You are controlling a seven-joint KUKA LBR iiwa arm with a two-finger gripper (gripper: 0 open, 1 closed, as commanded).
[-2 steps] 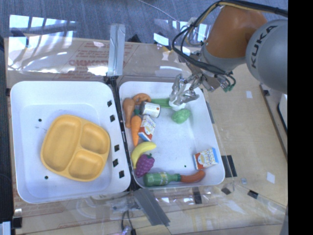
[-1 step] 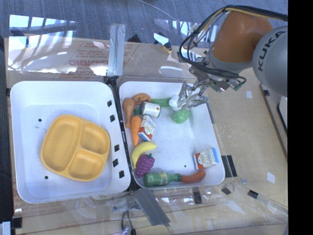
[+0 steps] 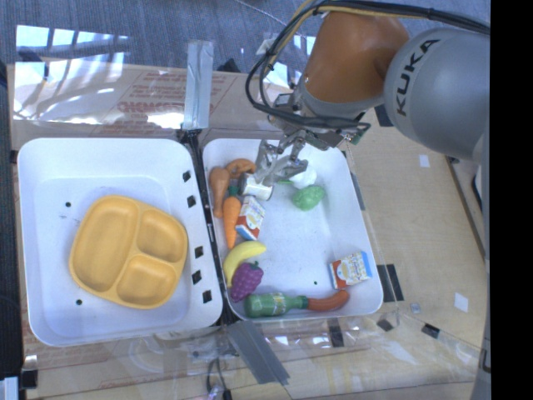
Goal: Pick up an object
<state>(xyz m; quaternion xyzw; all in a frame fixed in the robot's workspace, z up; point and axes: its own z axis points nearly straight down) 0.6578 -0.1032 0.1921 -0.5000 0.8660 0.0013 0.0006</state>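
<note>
Hovering at 12 o'clock in right bin (image 3: 360, 223): gripper (image 3: 268, 177), finger state cannot be told; nothing visibly held, pick not yet done; carrot (image 3: 231, 221), banana (image 3: 243, 256) remain

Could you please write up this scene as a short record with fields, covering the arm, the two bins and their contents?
arm: grey KUKA with orange band, reaching over the right bin
tool: low over the right bin's upper left part, by the carrots
left bin: holds a yellow divided plate
right bin, left wall: carrots, banana, purple grapes
right bin, centre: green toy
right bin, near wall: green bottle, sausage, small carton
</note>
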